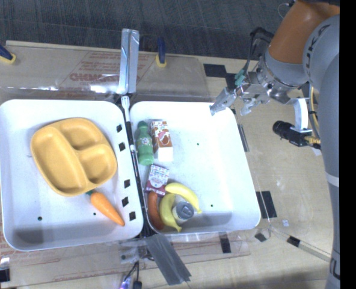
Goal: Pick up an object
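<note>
Gripper [233,101] hangs over right bin's [226,161] far-right corner, grasp state unreadable, likely staged clear of items crowding the bin's left edge: bottle [145,143], banana [173,203].

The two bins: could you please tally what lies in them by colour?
Yellow: 3, the tray and two bananas
Orange: 1, the carrot
Green: 1, the bottle
Red and white: 2, the carton and the packet
Total: 7

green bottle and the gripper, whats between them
In the camera view, a small red-and-white carton sits beside the green plastic bottle; beyond it, bare white bin floor runs toward the two-finger gripper.
</note>
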### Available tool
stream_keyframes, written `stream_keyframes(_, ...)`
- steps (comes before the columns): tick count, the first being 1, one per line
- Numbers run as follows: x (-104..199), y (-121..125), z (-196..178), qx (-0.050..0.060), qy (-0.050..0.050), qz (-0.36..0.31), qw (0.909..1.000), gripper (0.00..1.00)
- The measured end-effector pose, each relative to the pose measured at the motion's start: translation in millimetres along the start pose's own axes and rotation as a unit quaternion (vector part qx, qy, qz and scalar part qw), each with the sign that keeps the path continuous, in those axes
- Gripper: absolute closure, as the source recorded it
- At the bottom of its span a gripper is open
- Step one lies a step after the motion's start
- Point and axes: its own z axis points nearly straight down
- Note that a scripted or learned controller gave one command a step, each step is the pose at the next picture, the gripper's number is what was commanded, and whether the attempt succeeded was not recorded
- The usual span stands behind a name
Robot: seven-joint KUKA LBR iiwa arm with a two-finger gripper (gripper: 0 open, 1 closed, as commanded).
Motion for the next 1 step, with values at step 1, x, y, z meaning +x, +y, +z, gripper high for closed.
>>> stream_keyframes(1, 71.0, 28.1, 107.3, 0.000, 0.000, -0.013, 0.9999, 0.00)
